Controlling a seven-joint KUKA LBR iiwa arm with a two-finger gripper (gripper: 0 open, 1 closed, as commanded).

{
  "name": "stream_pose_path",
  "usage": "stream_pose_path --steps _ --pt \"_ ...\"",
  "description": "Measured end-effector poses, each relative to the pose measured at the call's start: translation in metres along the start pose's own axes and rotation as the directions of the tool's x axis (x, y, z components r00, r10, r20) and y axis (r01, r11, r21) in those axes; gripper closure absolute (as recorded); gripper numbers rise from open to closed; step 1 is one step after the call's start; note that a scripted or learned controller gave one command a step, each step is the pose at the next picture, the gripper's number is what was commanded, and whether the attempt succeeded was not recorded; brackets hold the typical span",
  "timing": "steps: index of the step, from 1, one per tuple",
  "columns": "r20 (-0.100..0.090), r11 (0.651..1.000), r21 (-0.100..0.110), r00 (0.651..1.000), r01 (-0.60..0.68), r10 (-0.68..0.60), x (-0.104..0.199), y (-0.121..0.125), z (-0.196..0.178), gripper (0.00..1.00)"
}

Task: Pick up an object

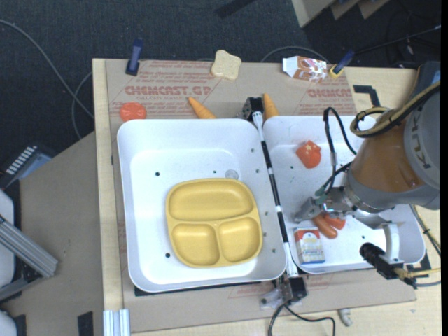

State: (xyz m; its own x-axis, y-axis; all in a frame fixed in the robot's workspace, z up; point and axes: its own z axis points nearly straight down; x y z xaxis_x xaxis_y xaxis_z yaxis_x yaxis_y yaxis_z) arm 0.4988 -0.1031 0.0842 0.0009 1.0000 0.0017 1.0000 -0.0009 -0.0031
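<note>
Reach step: claw [323, 206] down in right bin [413, 247], at carrot [327, 223]. Grip state unclear. Next: confirm hold, lift straight.

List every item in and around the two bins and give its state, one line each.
Yellow divided tray: flat in left bin.
Red tomato: loose, right bin.
Orange carrot: lying beside gripper.
Small carton: flat at right bin's front.
Bread slice: on the bench behind the bins.

Yellow tray [213, 221], white bins [140, 187], orange carrot [327, 224]
</note>
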Motion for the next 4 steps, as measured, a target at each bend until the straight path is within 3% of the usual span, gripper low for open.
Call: stream_pose_path --steps 1,2,3,4 --pt "0.002 1.0 -0.005 1.0 0.001 -0.001 -0.008 0.05 -0.001 0.0" --pt "0.001 1.0 -0.001 1.0 0.0 0.0 -0.003 0.005 0.0 0.0" --pt "0.002 1.0 -0.004 1.0 0.0 0.0 -0.003 0.006 -0.01 1.0" --pt "0.001 1.0 -0.006 1.0 0.003 -0.003 0.053 0.059 -0.101 1.0"
